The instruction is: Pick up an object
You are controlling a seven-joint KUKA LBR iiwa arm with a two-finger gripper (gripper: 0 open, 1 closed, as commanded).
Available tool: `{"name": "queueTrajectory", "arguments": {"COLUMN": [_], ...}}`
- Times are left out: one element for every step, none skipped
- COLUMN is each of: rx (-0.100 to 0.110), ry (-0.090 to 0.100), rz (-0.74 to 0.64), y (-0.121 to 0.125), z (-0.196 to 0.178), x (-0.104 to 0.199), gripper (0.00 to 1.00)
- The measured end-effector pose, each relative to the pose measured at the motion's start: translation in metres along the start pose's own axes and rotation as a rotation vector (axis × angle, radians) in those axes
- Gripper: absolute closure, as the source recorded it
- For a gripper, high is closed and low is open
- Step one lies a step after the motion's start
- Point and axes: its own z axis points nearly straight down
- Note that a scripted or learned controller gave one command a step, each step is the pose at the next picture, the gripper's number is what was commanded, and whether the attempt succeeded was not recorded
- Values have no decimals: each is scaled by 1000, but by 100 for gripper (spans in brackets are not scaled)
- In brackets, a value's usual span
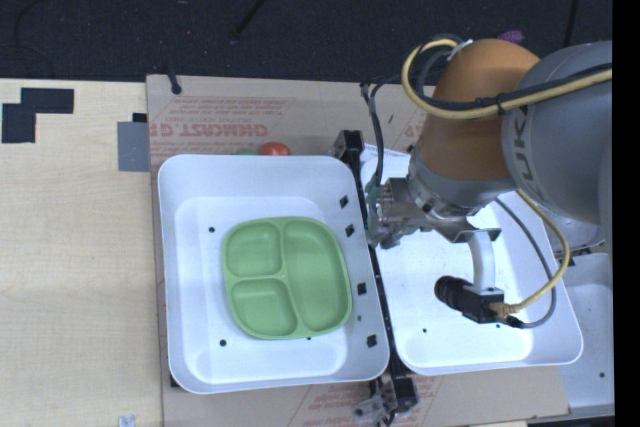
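**A:** One green plate (287, 277) lies flat in the left-hand bin (190, 205). It sits about in the middle of the floor, apart from all four walls. It is open side up and divided into three compartments.

**B:** Is the gripper at it?

**A:** No, the two are well apart. The gripper (388, 218) is to the plate's right in the view, low over the seam where the two bins meet. It is at the inner edge of the right-hand bin (450, 350).

**B:** How far open is it, and does it hold anything?

**A:** I cannot tell. The wrist hides that part from above.

**B:** And the arm?

**A:** The arm (565, 145) reaches in from the right and covers much of the right-hand bin's far half. Its orange band (475, 105) bulges just above the wrist.

**B:** What lies around the bins?

**A:** A red round thing (274, 150) shows just behind the far rim of the left-hand bin, partly hidden by that rim. A printed cardboard sheet (250, 110) lies under both bins. The pale wooden bench (70, 265) stretches off to the left.
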Motion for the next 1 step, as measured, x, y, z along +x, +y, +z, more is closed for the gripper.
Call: {"name": "queueTrajectory", "arguments": {"rx": [3], "ry": [-1], "rz": [1], "y": [1], "z": [14], "x": [48], "gripper": [100]}}
